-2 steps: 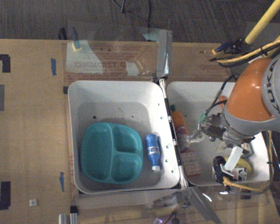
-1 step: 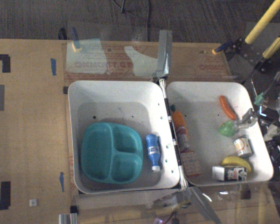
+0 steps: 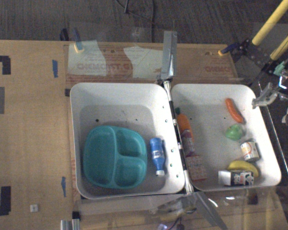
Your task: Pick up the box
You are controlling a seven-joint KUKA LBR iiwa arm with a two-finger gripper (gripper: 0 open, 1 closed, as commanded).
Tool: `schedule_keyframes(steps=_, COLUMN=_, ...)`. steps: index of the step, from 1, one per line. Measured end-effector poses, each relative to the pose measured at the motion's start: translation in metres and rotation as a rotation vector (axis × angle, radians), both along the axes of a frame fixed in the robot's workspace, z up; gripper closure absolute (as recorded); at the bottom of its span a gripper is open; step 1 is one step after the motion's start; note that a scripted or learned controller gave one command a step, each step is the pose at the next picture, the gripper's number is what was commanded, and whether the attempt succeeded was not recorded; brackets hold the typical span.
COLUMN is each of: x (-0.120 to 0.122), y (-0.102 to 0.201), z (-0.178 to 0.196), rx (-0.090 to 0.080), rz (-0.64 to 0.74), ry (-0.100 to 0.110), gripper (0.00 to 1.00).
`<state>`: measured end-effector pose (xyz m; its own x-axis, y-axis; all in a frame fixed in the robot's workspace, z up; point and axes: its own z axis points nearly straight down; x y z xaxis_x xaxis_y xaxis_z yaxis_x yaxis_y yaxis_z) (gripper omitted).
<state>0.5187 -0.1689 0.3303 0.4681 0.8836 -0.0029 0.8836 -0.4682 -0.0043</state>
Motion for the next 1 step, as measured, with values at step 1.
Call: schedule_keyframes(steps=1, x=-0.0393, y=0.0208, z=-0.2358, rx=0.001, rz=-0.028, ry=0.0, gripper=0.0)
